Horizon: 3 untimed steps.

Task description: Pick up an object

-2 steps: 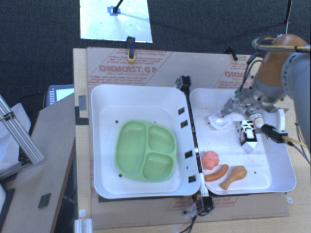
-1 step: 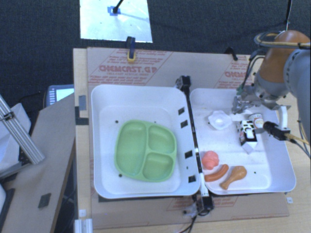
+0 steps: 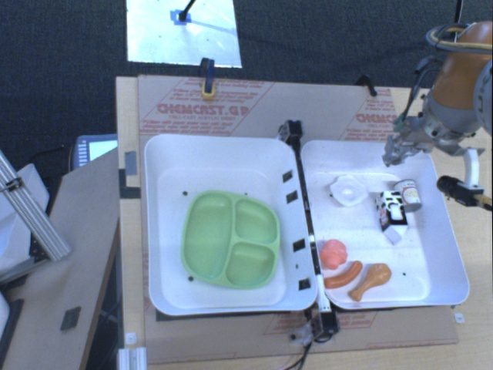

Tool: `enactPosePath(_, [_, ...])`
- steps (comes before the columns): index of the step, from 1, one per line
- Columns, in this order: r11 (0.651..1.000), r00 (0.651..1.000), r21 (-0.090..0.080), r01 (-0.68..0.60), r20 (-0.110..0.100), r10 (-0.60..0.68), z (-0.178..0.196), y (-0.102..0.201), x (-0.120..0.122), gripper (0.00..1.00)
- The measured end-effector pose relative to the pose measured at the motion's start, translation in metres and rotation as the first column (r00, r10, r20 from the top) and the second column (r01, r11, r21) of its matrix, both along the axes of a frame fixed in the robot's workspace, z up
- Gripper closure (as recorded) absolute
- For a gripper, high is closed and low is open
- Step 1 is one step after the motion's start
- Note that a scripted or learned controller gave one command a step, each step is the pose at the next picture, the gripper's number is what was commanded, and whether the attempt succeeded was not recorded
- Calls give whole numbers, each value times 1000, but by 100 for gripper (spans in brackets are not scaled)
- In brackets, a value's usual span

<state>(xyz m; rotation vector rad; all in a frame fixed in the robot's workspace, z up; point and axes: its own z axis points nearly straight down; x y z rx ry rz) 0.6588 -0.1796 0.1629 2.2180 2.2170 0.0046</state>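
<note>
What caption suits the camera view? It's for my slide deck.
End effector poised over the right bin's far edge; green divided tray in the left bin.

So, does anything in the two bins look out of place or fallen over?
Mostly tidy. The small carton in the right bin lies on its side, beside the can. The green tray sits slightly askew in the left bin.

Tray [image 3: 229, 240] in left bin [image 3: 158, 206]; sausage [image 3: 343, 275] in right bin [image 3: 443, 237].
</note>
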Motion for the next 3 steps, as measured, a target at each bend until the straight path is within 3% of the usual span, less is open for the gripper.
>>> enactPosePath(2, [1000, 1000, 0, -4, 0, 4, 97, -6, -6, 100])
enactPosePath(3, [1000, 1000, 1, -7, -3, 7, 86, 42, -1, 100])
